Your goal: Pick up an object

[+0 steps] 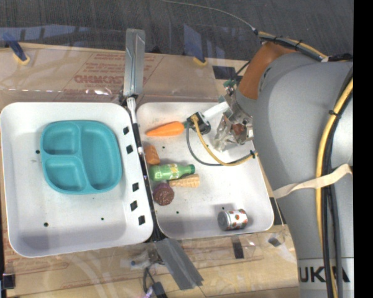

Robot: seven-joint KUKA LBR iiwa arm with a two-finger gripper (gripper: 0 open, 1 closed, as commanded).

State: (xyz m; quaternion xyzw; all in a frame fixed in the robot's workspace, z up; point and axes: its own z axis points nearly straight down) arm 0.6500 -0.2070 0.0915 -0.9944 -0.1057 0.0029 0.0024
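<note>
In the right bin point(199, 225) lie an orange carrot point(165, 129), a brown bread-like piece point(151, 154), a green bottle point(171, 171), a pale corn cob point(184, 181), a dark round fruit point(163, 194) and a small spotted can point(232, 218). My gripper point(227, 135) hangs over the bin's upper right part, to the right of the carrot's tip, with nothing seen between its fingers. A yellow cable loops beneath it.
The left bin point(25, 222) holds a teal divided plate point(81, 155). A metal divider point(134, 67) runs between the bins. The grey arm point(298, 129) covers the right bin's right edge. Bare bin floor lies between the can and the bottle.
</note>
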